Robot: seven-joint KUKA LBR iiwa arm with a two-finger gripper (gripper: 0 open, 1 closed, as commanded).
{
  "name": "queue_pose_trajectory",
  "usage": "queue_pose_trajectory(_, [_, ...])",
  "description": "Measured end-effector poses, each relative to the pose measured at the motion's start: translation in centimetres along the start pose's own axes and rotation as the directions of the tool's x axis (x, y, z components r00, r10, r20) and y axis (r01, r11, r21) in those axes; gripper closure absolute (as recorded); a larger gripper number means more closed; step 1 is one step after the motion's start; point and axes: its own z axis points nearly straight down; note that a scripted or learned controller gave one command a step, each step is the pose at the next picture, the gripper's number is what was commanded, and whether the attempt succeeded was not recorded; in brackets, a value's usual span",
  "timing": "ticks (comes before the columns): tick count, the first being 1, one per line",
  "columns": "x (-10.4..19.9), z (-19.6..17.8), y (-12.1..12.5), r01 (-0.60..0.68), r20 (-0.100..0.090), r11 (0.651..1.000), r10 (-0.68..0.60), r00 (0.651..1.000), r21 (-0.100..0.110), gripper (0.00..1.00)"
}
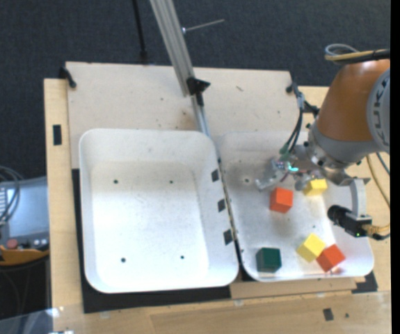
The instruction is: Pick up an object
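Observation:
My gripper [285, 173] hangs over the upper middle of the right bin [245, 155], under the orange wrist band of the arm [353, 110]. An orange cube [281, 200] lies just below it, close to its tip. Beside the gripper on its right sits a small yellow cube [317, 185], partly covered by the wrist. Nothing is visibly held.
Near the right bin's front edge lie a green cube [269, 259], a second yellow cube [312, 246] and a red cube [332, 257] touching it. The left bin [88, 186] stands alongside. A slanted metal pole [175, 37] rises behind the bins.

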Motion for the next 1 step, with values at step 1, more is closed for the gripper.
queue_pose_trajectory(1, [-0.06, -0.20, 0.08, -0.003, 0.001, 1.000, 0.003, 1.000, -0.005, 0.00])
